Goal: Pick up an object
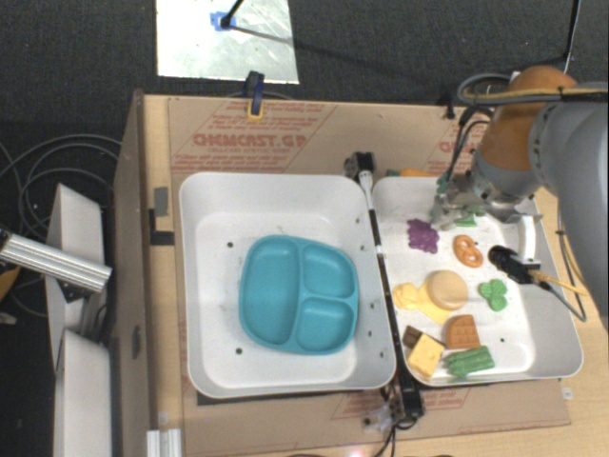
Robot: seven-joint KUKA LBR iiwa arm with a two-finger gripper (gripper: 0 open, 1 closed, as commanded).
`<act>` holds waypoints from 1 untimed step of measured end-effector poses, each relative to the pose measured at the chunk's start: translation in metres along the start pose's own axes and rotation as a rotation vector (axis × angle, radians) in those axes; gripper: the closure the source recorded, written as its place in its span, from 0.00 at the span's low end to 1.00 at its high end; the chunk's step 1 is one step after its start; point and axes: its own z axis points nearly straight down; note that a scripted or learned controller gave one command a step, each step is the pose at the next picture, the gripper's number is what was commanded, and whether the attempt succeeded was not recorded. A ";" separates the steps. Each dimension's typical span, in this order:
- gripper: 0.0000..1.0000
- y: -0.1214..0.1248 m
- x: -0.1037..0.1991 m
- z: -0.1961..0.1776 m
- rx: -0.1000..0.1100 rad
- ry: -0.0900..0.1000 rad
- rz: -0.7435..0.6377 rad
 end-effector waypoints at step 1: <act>0.00 0.000 0.000 0.000 0.001 0.000 -0.001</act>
